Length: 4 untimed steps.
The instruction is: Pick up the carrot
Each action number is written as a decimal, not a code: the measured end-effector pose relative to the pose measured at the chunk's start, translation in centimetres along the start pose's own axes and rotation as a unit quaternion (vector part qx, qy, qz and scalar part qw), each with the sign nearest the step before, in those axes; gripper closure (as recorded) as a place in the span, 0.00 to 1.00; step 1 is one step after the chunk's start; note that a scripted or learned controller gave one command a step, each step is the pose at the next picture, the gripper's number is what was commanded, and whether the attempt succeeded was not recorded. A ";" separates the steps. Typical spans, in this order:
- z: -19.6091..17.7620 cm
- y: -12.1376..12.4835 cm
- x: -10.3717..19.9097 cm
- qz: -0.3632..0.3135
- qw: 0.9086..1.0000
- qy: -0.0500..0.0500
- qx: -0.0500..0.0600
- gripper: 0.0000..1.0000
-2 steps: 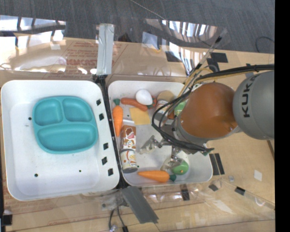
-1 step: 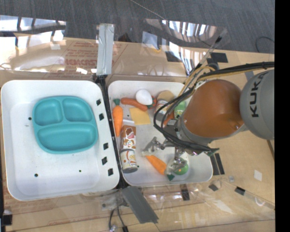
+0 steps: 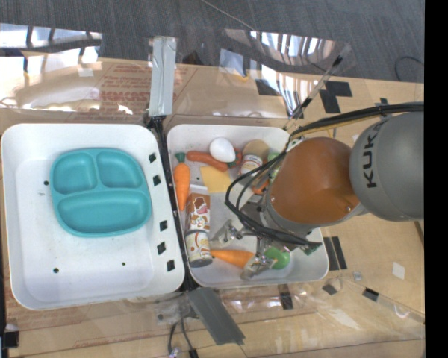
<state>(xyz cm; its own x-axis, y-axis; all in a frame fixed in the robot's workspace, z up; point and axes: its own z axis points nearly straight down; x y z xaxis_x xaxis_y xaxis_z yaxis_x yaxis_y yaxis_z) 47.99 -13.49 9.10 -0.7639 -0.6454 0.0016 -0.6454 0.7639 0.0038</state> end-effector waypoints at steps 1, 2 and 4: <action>-0.1 -0.6 -0.5 -0.191 0.982 -0.001 0.003 0.00; -0.1 0.5 -0.1 -0.359 0.933 -0.001 0.002 0.00; -9.7 3.2 -2.5 -0.338 0.941 -0.002 0.006 1.00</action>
